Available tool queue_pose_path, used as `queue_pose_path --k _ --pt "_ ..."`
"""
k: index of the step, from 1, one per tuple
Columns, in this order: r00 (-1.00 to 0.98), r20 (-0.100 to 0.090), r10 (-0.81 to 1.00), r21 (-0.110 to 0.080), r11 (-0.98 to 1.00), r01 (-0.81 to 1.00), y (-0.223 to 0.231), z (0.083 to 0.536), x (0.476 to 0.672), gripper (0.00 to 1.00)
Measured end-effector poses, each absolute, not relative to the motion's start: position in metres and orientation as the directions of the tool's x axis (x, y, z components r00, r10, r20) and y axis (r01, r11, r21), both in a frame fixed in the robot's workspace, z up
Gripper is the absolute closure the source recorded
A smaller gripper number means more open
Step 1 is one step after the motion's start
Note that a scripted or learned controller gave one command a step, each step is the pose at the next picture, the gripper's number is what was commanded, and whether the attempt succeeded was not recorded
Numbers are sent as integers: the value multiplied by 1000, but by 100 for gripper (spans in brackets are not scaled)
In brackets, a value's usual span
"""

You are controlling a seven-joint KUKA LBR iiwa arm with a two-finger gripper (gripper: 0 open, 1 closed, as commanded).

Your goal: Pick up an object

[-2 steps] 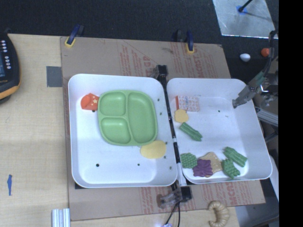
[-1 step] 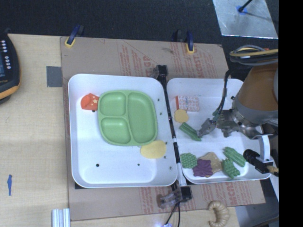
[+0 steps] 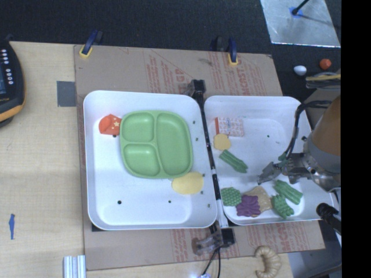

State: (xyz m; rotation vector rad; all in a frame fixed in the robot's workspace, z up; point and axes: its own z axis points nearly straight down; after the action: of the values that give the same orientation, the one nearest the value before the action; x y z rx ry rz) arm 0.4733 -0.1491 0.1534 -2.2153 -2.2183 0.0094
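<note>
My gripper hangs low over the right part of the right bin, reaching in from the right edge. Just below it lie a tan flat piece, a purple grape bunch, a round green knobbly piece and two green pods. A longer green pod and a small yellow piece lie to the gripper's left. A pale printed packet rests near the bin's back left. I see nothing held in the gripper.
The left bin holds a green divided plate, a red piece at its back left and a yellow piece by the plate's front right corner. A black divider clamp sits between the bins. A tan curled object lies in front of the bins.
</note>
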Motion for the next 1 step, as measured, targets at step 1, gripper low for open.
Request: queue_pose_path --k 1 --pt "-9 3 1000 -8 9 1000 -104 88 475 0"
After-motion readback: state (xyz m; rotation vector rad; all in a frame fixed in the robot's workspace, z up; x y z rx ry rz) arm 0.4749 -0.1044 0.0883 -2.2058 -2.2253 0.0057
